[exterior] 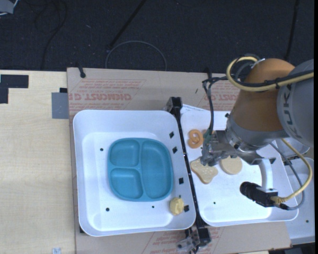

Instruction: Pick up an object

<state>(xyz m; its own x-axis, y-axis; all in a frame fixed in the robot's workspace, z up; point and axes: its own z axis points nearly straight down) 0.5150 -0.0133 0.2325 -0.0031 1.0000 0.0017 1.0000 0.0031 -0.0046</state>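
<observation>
Fingers [209, 156] hang low in the right-hand shallow white bin [228, 210], just above the tan bone-shaped biscuit [203, 172]; I cannot tell whether they are spread or closed. Off-centre contact would likely nudge it toward the nearby round tan disc [232, 166] rather than lift it.

The arm [265, 105] hides the right bin's [228, 210] far corner

Red printed lettering running along the top edge of the cardboard sheet [148, 89] under the bins, appearing upside down and mirrored, roughly "CHEMCAST", not reading with certainty. Further red print showing on the same sheet's lower edge, too small for reading. Partial letters showing on the grey arm [294, 107], illegible.
</observation>
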